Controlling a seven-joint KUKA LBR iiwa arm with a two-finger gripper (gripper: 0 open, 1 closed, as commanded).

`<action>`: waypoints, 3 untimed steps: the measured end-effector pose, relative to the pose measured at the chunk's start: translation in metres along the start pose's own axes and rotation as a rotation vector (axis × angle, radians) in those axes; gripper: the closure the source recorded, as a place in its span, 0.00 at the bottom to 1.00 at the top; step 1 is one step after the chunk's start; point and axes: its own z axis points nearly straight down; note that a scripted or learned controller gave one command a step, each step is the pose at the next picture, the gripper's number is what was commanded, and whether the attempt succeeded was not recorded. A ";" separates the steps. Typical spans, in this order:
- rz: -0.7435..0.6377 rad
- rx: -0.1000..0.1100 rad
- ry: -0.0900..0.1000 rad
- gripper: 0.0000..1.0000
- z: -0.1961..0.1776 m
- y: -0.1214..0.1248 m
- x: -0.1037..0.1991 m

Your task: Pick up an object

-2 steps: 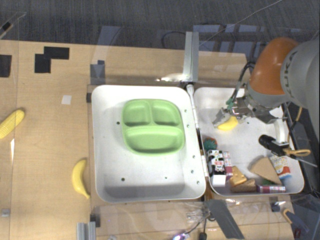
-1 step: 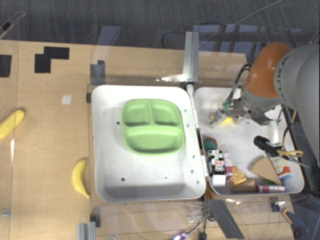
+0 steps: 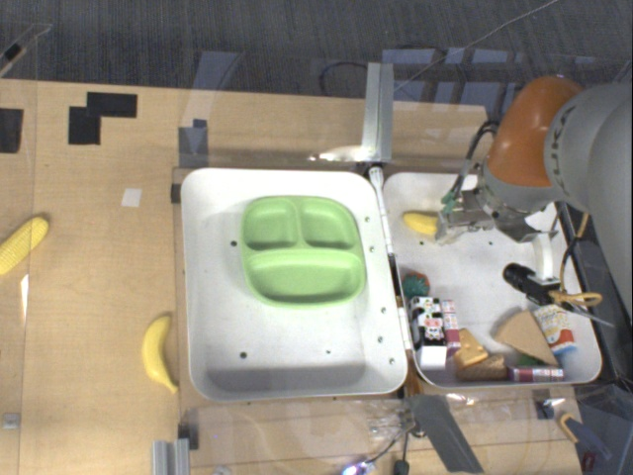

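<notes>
Yellow piece (image 3: 420, 224), small and rounded, by its look a banana-like toy food; location: right bin (image 3: 475, 265), toward the 10 o'clock corner of its floor, lying flat and well apart from the other contents. End effector (image 3: 457, 218): low over the same bin, just beside the piece at its 3 o'clock; touching or apart cannot be told, nor whether it is spread or pressed together. Handling, as judged: light, stiff moulded plastic, smooth and curved, liable to skid or roll out of a pinch; best taken across its short width at the thick middle, not at the tapered ends. Other stock: clutter along the right bin's 6 o'clock wall, including a brown wedge (image 3: 524, 336) and a green ball (image 3: 410, 287); left bin (image 3: 218, 354) holds a green divided plate (image 3: 302, 248); a banana (image 3: 158, 349) lies on the bench (image 3: 89, 305) at the left bin's 8 o'clock
</notes>
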 end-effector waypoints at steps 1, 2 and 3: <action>-0.123 0.011 -0.002 1.00 -0.068 0.018 0.011; -0.123 0.012 -0.002 0.00 -0.067 0.018 0.011; -0.182 0.007 -0.004 0.00 0.002 0.028 -0.001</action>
